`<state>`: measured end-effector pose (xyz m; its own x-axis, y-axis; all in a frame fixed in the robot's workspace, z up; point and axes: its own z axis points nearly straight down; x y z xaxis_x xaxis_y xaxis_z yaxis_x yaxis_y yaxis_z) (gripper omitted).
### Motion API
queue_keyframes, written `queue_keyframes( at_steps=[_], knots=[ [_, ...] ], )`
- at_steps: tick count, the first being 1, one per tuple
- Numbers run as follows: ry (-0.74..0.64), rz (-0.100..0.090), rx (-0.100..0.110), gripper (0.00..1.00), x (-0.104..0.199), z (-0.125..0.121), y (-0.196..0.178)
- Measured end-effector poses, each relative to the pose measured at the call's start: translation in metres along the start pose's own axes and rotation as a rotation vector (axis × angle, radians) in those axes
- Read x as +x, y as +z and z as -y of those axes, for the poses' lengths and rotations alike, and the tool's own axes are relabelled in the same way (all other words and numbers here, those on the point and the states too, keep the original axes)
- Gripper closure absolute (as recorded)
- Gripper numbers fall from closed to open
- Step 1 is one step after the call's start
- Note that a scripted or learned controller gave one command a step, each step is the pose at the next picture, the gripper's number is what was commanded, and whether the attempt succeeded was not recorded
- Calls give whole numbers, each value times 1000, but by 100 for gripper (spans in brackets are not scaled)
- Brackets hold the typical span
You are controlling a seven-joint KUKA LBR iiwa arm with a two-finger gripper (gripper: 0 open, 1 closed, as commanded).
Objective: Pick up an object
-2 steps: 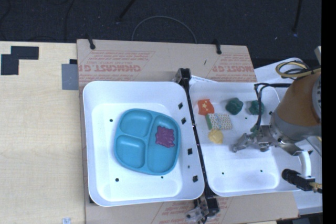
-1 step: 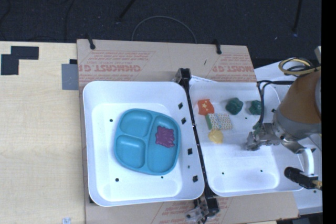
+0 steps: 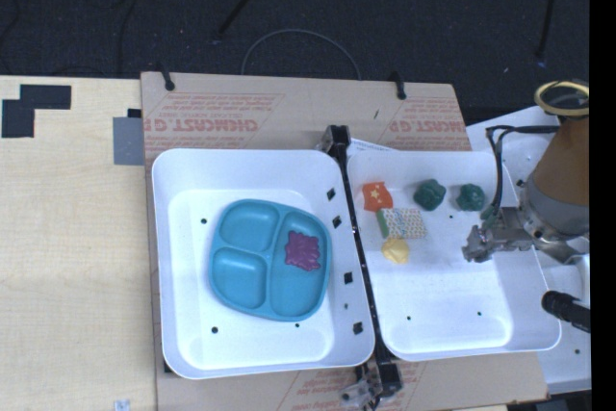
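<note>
The robot's fingers (image 3: 478,244) hang low over the right bin (image 3: 452,327), near its right wall; whether they are spread or pressed together cannot be told. Just left of them sit two dark green lumps (image 3: 470,196) (image 3: 429,194). Farther left lie a speckled block (image 3: 402,223), yellow piece (image 3: 396,251) and orange block (image 3: 376,196). Beyond, the left bin (image 3: 183,255) holds a blue divided plate (image 3: 252,257) with a purple piece (image 3: 303,250).
</note>
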<state>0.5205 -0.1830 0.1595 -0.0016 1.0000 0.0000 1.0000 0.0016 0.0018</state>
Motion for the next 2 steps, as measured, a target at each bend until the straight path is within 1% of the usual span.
queue_keyframes(
  at_steps=[1, 2],
  knots=[
    [0, 0, 0, 100, 8, 2, -48],
    [0, 1, -2, 100, 7, 10, -106]
  ],
)
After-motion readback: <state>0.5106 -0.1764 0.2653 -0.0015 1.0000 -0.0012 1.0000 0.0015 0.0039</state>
